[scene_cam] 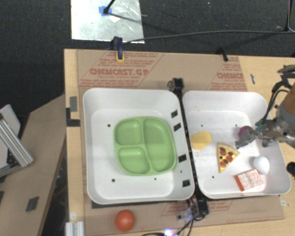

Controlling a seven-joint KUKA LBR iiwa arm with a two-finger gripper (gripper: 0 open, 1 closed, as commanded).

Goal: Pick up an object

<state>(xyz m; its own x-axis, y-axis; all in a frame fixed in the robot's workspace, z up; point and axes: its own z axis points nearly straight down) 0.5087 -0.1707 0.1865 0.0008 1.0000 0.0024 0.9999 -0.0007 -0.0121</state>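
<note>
The right bin point(226, 102) holds several small objects. A yellow round piece point(201, 140) lies near its left wall. A toy pizza slice point(226, 157) lies in the middle, with a white egg point(261, 164) and a red-and-white carton point(249, 180) toward the front right. A small purple object point(245, 130) sits right at the tip of my gripper point(244, 137), which reaches in low from the right. Whether the purple object is gripped or just touched is unclear.
The left bin point(101, 107) carries a green divided plate point(144, 145). An orange-red ball point(125, 220) rests on the bench in front of the bins. A black divider with clips point(183, 132) runs between the bins. The arm's body point(292, 117) hangs over the right bin's right wall.
</note>
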